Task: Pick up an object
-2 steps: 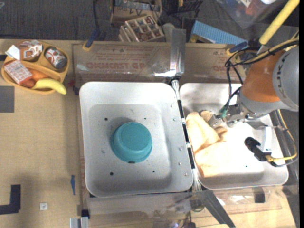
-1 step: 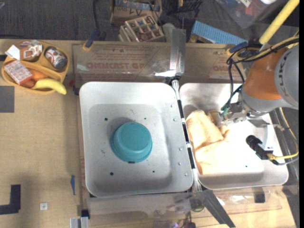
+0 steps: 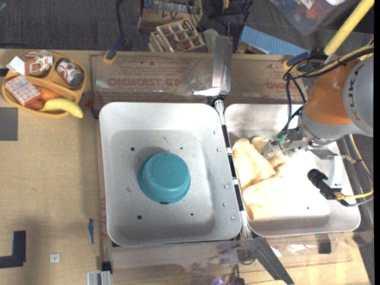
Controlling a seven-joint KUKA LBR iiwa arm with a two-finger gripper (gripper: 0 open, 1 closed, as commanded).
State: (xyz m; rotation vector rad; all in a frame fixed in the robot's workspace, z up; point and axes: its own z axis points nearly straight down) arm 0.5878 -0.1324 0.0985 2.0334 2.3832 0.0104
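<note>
A teal bowl lies upside down in the middle of the left bin. In the right bin, a pale cream lumpy object rests against the left wall. A pale orange piece lies just in front of it. A small beige lump sits behind the cream object. My gripper reaches in from the right and is low at the cream object's right edge, beside the beige lump. I cannot see anything held in it.
A yellow tray with a banana and small food items stands on the bench at far left. Clutter and cables sit beyond the bins' back edge. A narrow divider separates the two bins.
</note>
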